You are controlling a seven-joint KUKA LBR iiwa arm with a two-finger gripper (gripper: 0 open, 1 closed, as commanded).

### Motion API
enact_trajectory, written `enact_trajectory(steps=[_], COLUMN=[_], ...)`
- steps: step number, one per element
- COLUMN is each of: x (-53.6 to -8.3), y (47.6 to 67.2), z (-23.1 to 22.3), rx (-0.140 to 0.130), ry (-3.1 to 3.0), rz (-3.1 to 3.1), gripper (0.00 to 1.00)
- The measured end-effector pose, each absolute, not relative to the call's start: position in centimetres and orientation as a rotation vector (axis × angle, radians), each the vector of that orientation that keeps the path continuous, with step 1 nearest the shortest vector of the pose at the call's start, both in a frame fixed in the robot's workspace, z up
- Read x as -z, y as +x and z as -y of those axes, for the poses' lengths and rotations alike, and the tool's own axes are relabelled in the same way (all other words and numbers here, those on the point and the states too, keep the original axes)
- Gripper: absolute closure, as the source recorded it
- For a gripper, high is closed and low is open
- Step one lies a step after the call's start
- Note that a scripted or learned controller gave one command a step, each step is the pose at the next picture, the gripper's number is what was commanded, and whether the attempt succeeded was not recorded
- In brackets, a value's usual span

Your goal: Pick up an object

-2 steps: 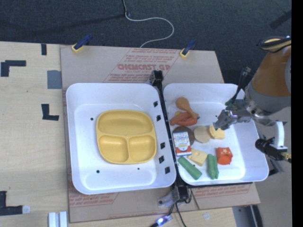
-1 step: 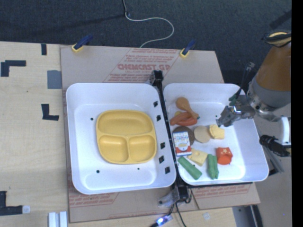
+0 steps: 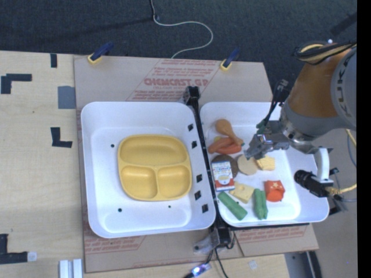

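Observation:
The right bin holds several toy foods: a chicken drumstick, an orange-red sausage, a small carton, a tan round piece, a yellow cheese chunk, a pale yellow wedge, a red piece and two green vegetables. My gripper hangs low over the bin's middle, just above the tan round piece and beside the cheese chunk. Nothing is visibly held between its fingers.
The left bin holds a yellow divided plate. A black divider runs between the bins. The arm's orange band looms over the right bin's far right side. Cardboard lies under both bins.

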State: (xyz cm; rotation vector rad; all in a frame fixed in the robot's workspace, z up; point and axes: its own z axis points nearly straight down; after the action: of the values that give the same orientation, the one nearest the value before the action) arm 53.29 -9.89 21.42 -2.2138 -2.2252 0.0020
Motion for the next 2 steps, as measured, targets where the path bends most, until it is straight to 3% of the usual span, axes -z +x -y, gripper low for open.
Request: enact_trajectory(steps=[1, 2], x=[-22.6, -22.4], y=[54.0, 52.8], z=[4.6, -1.7], rx=[0.001, -0.003], ry=[-2.212, -2.21], rz=[2.228, 2.227], gripper=[1.0, 1.0])
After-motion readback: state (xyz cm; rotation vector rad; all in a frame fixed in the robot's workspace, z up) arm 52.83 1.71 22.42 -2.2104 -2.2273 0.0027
